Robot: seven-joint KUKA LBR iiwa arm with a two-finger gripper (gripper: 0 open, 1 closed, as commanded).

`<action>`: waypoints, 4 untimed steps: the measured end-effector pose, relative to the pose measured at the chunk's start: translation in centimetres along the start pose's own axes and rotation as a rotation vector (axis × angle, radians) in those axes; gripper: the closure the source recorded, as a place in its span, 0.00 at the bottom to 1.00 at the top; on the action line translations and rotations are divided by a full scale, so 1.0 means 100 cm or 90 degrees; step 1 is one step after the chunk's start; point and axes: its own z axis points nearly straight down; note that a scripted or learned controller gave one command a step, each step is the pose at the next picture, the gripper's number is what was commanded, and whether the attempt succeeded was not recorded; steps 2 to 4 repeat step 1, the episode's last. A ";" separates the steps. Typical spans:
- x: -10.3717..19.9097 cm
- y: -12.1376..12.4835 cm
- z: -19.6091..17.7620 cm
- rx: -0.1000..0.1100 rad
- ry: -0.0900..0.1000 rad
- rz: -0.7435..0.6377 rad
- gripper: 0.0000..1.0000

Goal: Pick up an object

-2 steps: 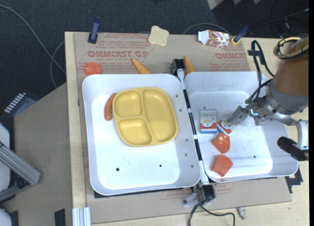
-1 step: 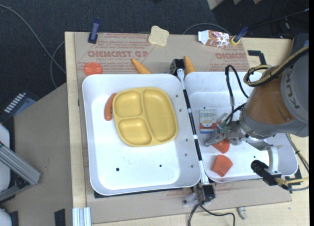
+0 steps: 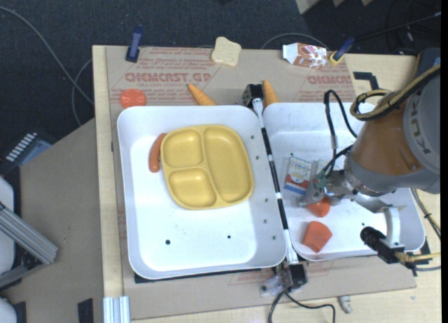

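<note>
- A dark blue carpet floor (image 3: 84, 6) lies around a light wooden tabletop (image 3: 63, 195) that carries two shallow white bins side by side.
- The left white bin (image 3: 203, 244) holds a yellow plastic plate with three sections (image 3: 206, 166). A small orange-red sausage toy (image 3: 155, 153) lies touching the plate's left edge.
- The right white bin (image 3: 350, 244) holds a small white packet with blue and red print (image 3: 298, 174), a small round red-orange piece (image 3: 320, 209) and an orange chunky block (image 3: 316, 235) near the front wall.
- The grey arm with the orange band (image 3: 381, 150) reaches in from the right.
- Its gripper (image 3: 318, 192) sits low in the right bin, just above the round red-orange piece and beside the packet. I cannot tell how it is set.
- Behind the bins, on brown cardboard (image 3: 168, 69), lie a tan bread slice toy (image 3: 226, 50) and an orange carrot toy (image 3: 201, 95).
</note>
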 end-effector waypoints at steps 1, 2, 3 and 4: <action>0.058 0.034 -0.091 -0.001 0.001 -0.001 1.00; 0.058 0.034 -0.091 -0.001 0.001 -0.001 1.00; 0.058 0.034 -0.091 -0.001 0.001 -0.001 1.00; 0.058 0.034 -0.091 -0.001 0.001 -0.001 1.00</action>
